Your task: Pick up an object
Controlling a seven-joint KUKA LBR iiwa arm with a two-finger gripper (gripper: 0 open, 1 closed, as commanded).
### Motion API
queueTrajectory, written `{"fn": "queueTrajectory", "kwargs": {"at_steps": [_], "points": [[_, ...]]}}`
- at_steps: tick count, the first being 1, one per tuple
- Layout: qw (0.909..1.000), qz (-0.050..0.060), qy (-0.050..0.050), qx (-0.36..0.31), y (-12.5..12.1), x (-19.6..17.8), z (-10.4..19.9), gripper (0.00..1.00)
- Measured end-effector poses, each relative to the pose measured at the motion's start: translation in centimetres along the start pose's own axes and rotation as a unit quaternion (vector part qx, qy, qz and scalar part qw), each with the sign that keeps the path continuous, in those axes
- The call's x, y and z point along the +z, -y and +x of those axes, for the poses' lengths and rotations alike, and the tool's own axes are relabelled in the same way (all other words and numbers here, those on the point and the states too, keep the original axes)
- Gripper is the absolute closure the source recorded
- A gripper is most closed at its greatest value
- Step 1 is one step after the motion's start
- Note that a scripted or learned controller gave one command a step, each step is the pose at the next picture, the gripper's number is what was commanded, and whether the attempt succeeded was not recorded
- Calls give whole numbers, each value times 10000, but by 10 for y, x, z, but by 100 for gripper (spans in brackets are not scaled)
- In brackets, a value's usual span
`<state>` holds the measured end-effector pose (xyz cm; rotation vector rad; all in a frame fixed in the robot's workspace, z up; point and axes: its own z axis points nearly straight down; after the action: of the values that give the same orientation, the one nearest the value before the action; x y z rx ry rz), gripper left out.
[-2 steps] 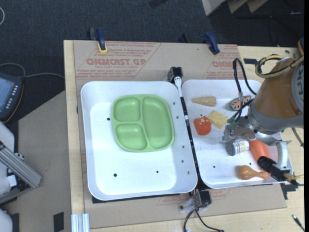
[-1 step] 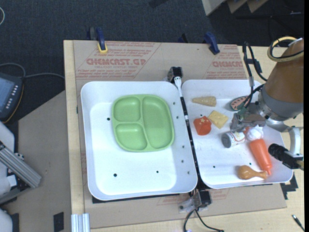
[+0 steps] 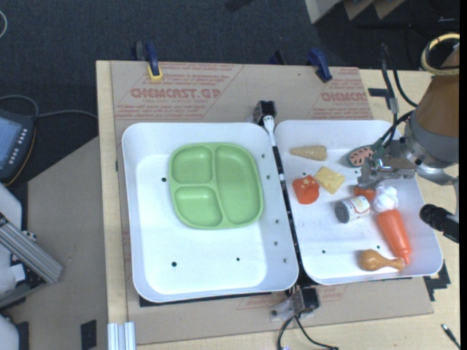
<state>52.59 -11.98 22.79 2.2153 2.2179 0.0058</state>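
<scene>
The right bin point(image 3: 328, 265) holds several toy foods. A tan cone-shaped piece point(image 3: 309, 152) lies at the back, with a yellow cracker point(image 3: 330, 179) and a red pepper point(image 3: 306, 189) in front of it. A small jar point(image 3: 352, 208) lies on its side mid-bin. An orange carrot point(image 3: 395, 233) and a brown drumstick point(image 3: 378, 260) sit near the front right. A pink round piece point(image 3: 360, 156) lies at the back right. My gripper point(image 3: 376, 175) hangs low over the right side of this bin, just above a small red and white item point(image 3: 381, 196) and close to the jar.
The left bin point(image 3: 146, 195) carries a green divided plate point(image 3: 216, 185). The grey arm with its orange band point(image 3: 441, 104) comes in over the right bin's right wall. Blue clamps point(image 3: 319, 63) hold the board at the back edge.
</scene>
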Motion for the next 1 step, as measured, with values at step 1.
{"fn": "queueTrajectory", "kwargs": {"at_steps": [1], "points": [[10000, 44, -20, -22, -5, 9, 54, 100]]}}
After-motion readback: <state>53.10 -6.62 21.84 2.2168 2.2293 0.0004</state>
